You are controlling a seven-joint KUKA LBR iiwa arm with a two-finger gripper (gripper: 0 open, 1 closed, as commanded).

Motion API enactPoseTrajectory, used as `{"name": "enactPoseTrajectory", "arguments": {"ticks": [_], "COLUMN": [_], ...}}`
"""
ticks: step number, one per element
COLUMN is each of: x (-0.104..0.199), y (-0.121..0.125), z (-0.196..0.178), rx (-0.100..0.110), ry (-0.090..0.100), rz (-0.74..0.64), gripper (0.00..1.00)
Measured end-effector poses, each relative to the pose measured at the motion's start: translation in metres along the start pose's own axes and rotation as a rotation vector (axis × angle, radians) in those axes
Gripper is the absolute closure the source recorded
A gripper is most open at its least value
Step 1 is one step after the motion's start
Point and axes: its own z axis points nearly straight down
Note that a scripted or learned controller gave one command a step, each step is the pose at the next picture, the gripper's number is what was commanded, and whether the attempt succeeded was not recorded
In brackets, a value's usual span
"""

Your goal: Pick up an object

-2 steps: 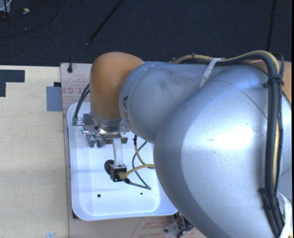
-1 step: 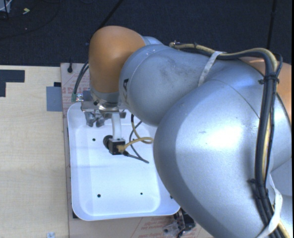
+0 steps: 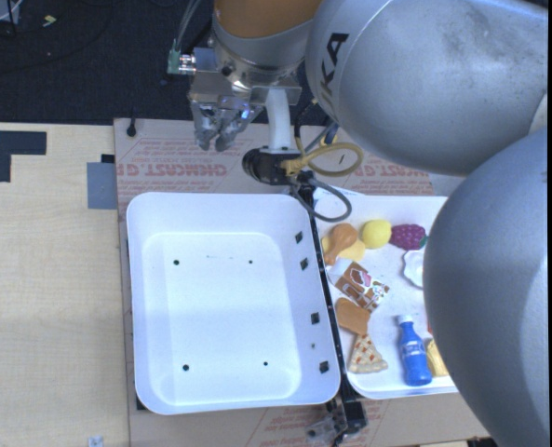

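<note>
My gripper (image 3: 217, 142) hangs high over the cardboard just beyond the far rim of the left bin (image 3: 150, 305). Its fingers look drawn together with nothing between them. The objects all lie in the right bin (image 3: 392, 391), well to the gripper's right and nearer the camera: an orange piece (image 3: 339, 240), a yellow lemon (image 3: 376, 233), purple grapes (image 3: 408, 237), a brown and white packet (image 3: 361, 285), an orange-brown block (image 3: 354, 317), a pizza slice (image 3: 367, 355) and a blue bottle (image 3: 411, 350). The arm's bulk hides the right part of that bin.
A white item (image 3: 415, 266) and a yellow item (image 3: 435, 357) peek out at the arm's edge. The two bins share a black divider (image 3: 317, 287). Wooden bench top (image 3: 43, 296) lies to the left.
</note>
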Motion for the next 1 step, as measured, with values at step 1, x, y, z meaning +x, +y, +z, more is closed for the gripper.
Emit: {"name": "enactPoseTrajectory", "arguments": {"ticks": [1], "x": [0.0102], "y": [-0.0064], "z": [0.2081], "rx": [0.025], "ry": [-0.008], "rz": [0.002], "gripper": [1.0]}}
